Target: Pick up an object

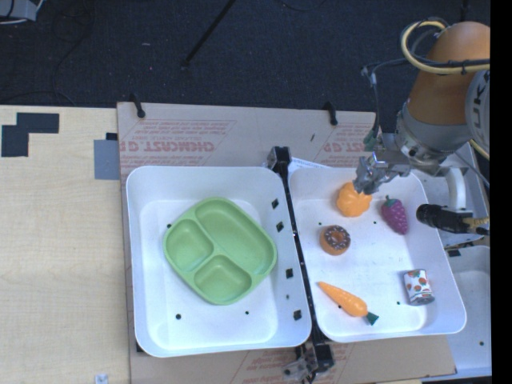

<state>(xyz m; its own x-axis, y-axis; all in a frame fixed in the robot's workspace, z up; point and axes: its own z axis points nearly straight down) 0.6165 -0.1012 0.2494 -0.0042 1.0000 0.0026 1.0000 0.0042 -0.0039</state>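
My tool (370, 180) sits low in the right bin (436, 314), its tip touching the top of the orange toy fruit (353, 201); I cannot tell its opening. Just beside are purple grapes (394, 215) and a donut (335, 239), with a carrot (346, 300) and small can (418, 286) farther off.

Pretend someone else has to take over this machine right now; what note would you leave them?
Gripper: low in the right white bin, right at the top edge of the orange pepper-shaped toy; whether it is open or shut cannot be told.
Also in that bin: purple toy grape bunch, chocolate-frosted toy doughnut, orange toy carrot, small printed can.
Left white bin: green three-compartment plastic plate.
Done: arm brought to the pepper.
Left: nothing visibly lifted yet; grasp and raise one object.
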